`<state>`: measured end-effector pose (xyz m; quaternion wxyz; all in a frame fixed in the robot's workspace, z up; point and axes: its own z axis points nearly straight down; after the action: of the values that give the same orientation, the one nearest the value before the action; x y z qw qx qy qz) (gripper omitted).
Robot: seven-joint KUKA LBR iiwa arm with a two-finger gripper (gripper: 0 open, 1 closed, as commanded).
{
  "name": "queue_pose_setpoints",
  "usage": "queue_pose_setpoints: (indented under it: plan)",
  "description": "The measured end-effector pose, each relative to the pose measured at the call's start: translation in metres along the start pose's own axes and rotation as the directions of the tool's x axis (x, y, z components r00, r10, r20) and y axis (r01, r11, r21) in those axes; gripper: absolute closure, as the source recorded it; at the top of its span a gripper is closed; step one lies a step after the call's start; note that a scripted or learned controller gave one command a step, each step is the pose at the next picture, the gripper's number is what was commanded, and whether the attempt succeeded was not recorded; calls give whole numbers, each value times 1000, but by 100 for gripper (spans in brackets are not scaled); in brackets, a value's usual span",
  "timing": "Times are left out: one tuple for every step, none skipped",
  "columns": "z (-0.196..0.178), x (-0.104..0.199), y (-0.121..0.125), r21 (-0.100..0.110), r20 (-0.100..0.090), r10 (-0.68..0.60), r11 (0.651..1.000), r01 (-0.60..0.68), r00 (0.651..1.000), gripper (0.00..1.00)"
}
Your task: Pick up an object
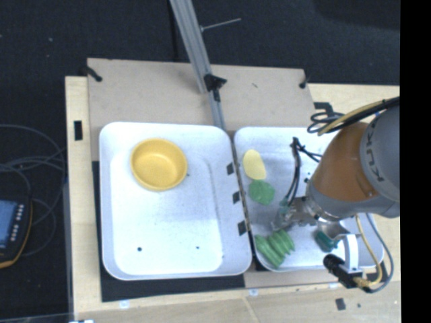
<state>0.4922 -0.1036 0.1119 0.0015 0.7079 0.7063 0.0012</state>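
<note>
We hang low over the right bin, hunting something to pick.

Our gripper [286, 219] sits just above the ribbed green toy [275, 245] near the right bin's [269, 137] front edge, a likely target; whether the claw is wide or closed, we cannot tell. The yellow bowl [159, 164] lies well apart, left of that bin.

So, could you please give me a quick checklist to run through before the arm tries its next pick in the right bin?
1. Gripper is over the right bin: ok.
2. Target within reach: green ribbed object lies just below the gripper: ok.
3. Gripper open or shut: cannot tell, the wrist hides it.
4. Anything already held: cannot tell.
5. Neighbours clear of the target: yellow piece and green piece lie apart, farther up: ok.
6. Yellow bowl sits in the left bin, out of the way: ok.
</note>
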Motion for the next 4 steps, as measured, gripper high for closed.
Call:
queue_pose_setpoints:
  plan:
    - [-46, 1, 9, -1, 0, -3, 1000, 3, 1000, 100]
    - [-109, 2, 13, -3, 0, -2, 1000, 2, 1000, 100]
    - [-148, 1, 14, -1, 0, -2, 1000, 2, 1000, 100]
    - [-134, 53, 29, 4, -1, -6, 1000, 6, 1000, 100]
